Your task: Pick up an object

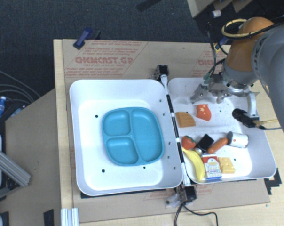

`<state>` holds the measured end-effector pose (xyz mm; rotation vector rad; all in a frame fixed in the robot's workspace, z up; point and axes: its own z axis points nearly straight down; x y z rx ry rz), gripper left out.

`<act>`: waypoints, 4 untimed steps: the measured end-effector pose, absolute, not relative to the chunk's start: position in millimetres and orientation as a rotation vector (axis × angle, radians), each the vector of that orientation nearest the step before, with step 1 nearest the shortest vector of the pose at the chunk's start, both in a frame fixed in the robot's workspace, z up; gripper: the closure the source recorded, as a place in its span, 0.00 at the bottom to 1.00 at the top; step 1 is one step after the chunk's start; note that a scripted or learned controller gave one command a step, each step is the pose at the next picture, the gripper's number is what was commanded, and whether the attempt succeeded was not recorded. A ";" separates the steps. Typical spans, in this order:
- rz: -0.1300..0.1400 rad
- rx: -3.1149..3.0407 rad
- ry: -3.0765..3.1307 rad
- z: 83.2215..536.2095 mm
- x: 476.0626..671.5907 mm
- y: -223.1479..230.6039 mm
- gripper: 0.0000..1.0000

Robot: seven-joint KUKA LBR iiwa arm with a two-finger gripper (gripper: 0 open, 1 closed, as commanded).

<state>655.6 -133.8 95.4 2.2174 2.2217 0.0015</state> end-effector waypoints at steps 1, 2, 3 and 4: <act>0.002 2.220 2.222 84.8 666.8 -90.4 0.00; -0.002 2.224 2.222 84.3 573.0 -101.0 0.00; 0.001 2.224 2.220 94.3 573.5 -100.8 1.00; 0.000 2.224 2.220 94.3 573.5 -100.8 0.00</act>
